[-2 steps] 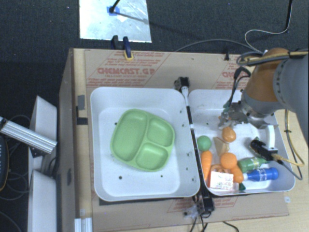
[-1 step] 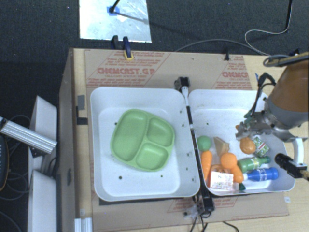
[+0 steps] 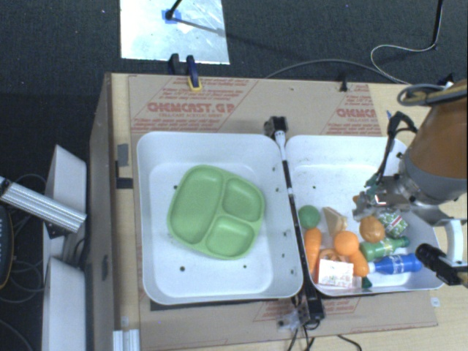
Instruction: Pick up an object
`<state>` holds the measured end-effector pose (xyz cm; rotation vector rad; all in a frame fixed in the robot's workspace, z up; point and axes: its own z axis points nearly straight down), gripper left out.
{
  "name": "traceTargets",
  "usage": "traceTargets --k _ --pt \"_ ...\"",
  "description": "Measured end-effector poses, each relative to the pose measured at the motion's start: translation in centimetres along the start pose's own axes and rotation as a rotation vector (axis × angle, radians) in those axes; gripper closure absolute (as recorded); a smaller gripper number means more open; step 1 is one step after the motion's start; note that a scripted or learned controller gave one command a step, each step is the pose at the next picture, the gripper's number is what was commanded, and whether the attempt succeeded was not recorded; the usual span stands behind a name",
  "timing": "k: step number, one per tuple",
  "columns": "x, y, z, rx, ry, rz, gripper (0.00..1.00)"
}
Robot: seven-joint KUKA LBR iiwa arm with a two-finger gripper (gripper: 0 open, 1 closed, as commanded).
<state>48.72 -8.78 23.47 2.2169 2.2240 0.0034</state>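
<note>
A: Start at the left. What sits on the bench (image 3: 219, 97)?

B: Two shallow white bins side by side. The left bin (image 3: 157, 196) holds one green plate (image 3: 216, 211) with three sections, lying flat near its middle.

A: And the divider?

B: A dark bar (image 3: 289, 189) runs along where the two bins meet, from the back edge to the front.

A: Then the right bin (image 3: 329, 159)?

B: Its back half is bare white. The things are bunched in the front half. Nearest the divider lies a green ball (image 3: 308, 216), and just in front of it a carrot (image 3: 313, 247) pointing toward the front rim. Beside them is a tan wedge (image 3: 336, 220), then an orange (image 3: 346, 243), with a white box (image 3: 336, 274) at the front rim. Further right a brown-orange round fruit (image 3: 372, 229) touches a green bottle (image 3: 380, 250), and a blue bottle (image 3: 395, 264) lies on its side along the front.

A: Where is the tool (image 3: 374, 200)?

B: Low over the pile, just behind the brown-orange fruit, at the end of the grey arm (image 3: 439, 159) coming in from the right. I cannot tell how far its fingers are spread, and I see nothing clearly caught between them
</note>
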Motion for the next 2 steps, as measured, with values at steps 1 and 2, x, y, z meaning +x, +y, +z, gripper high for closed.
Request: traceTargets --k 1,2 --pt "8.22 0.26 0.11 0.001 0.001 -0.001 1.0" --pt "7.62 0.03 -0.26 0.0 0.0 0.0 1.0"
